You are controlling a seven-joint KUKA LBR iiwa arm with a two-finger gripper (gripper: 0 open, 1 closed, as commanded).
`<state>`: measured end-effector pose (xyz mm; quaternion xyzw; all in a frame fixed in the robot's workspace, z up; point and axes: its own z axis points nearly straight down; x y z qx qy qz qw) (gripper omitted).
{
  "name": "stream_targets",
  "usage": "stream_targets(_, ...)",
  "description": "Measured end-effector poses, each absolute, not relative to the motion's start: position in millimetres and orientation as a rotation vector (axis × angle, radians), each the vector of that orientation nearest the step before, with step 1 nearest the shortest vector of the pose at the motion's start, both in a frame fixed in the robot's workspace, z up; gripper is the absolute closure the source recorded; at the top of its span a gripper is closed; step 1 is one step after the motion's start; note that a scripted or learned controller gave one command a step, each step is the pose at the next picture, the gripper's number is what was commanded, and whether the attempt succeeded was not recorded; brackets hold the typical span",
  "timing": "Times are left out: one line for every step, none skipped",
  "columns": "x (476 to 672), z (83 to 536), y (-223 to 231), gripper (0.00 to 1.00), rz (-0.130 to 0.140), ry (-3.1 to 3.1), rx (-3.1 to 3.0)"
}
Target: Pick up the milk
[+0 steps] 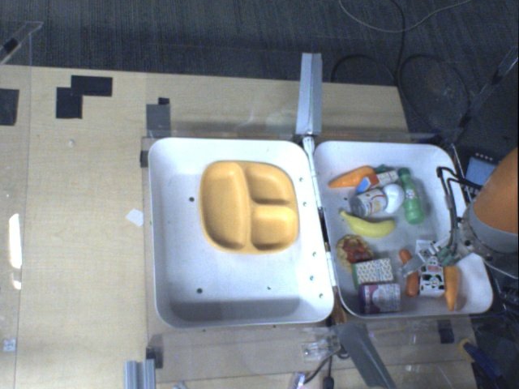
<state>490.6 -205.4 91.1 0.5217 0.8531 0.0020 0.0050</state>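
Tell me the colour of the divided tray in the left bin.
Yellow-tan tray, seen in the camera view.

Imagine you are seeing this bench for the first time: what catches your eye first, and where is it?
The yellow divided tray stands out, alone in the left bin. Next comes the bright clutter in the right bin: a carrot, a banana and a green bottle. The small milk carton sits near that bin's front right corner, beside the end effector.
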Motion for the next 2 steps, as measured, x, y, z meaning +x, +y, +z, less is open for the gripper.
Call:
stream_targets(494.2,103.5,-203.6,1.0,0.015,2.665,1.629)
stream_targets(523.9,200.2,-196.1,1.0,0.004,2.6,1.749)
